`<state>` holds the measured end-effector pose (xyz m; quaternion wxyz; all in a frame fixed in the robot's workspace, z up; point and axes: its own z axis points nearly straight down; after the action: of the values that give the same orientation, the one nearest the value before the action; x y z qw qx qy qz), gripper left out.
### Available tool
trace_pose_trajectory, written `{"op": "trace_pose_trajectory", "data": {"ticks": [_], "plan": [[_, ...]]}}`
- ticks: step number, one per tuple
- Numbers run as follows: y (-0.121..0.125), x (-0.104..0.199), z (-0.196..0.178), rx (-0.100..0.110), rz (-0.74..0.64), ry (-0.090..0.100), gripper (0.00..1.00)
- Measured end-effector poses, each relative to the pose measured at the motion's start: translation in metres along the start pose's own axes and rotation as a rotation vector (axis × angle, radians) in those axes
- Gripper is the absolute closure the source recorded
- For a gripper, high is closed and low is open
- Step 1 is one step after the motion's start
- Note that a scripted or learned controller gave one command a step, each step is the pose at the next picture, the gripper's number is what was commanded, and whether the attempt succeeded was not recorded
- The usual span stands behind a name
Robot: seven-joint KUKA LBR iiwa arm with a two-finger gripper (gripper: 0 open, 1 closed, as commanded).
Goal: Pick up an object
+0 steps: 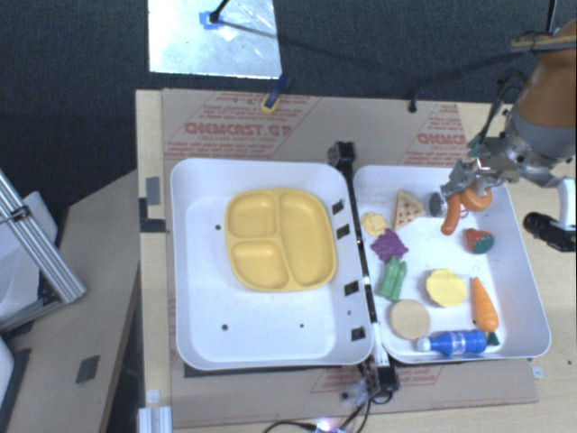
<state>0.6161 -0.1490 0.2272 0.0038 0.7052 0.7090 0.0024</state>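
While the arm reached in from the right, the tool (469,186) sat over the far right part of the right bin (532,282). Whether it was wide, narrow or holding anything could not be told. An orange sausage-shaped toy (451,216) lay directly at the tool, touching or just beneath it, its long axis running toward the near edge with a slight tilt. A red-and-green toy (479,240) lay just beyond, nearer the camera. Further out lay the carrot (484,304) and blue bottle (455,342). The yellow tray (278,239) occupied the left bin (194,269), well apart.
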Motion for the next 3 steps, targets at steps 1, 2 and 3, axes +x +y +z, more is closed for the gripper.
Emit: {"op": "trace_pose_trajectory", "data": {"ticks": [1, 2, 3], "plan": [[0.001, 0.000, 0.002, 0.006, 0.000, 0.001, 1.00], [-0.041, 0.037, 0.005, 0.011, -0.001, 0.004, 1.00], [-0.061, 0.089, -0.005, 0.009, -0.003, 0.005, 1.00]]}}
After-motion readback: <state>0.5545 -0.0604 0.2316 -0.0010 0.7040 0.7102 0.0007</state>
